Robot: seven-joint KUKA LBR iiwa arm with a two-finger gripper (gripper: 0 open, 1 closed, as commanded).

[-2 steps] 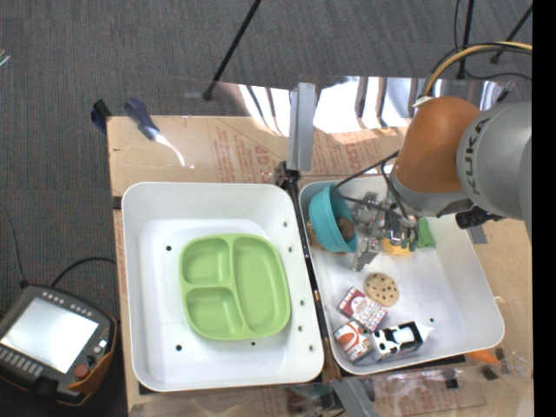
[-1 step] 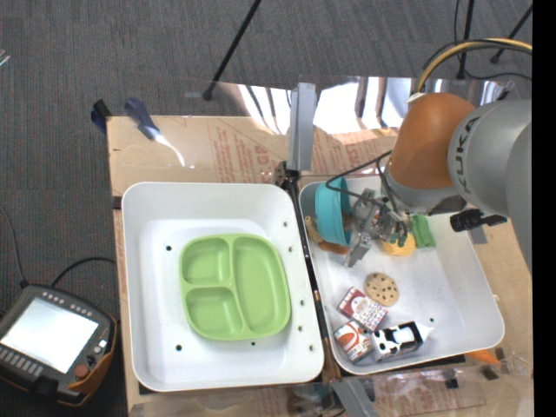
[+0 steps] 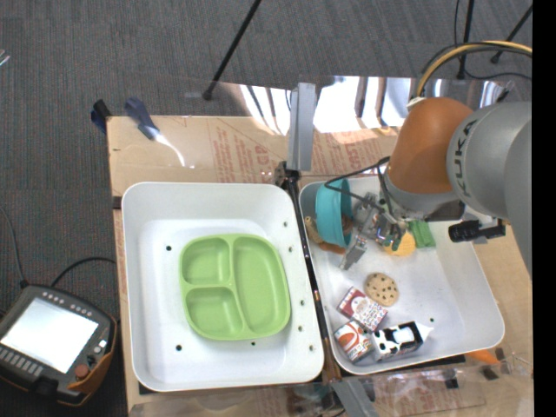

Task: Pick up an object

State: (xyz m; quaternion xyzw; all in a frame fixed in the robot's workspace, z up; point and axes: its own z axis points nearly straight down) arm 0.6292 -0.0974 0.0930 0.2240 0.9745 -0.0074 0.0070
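Reaching down from my orange-banded wrist, my end effector (image 3: 363, 243) hangs low in the right bin (image 3: 473, 298), near its far left corner; whether it is grasping anything I cannot tell. A teal bowl (image 3: 331, 213) stands tilted on edge just beside it, and a yellow piece (image 3: 402, 246) and a green piece (image 3: 423, 234) lie close on the other side. Nearer the front lie a cookie (image 3: 380, 288), two small cartons (image 3: 358, 324) and a black-and-white toy (image 3: 399, 339). A green divided plate (image 3: 234, 286) sits in the left bin (image 3: 152, 224).
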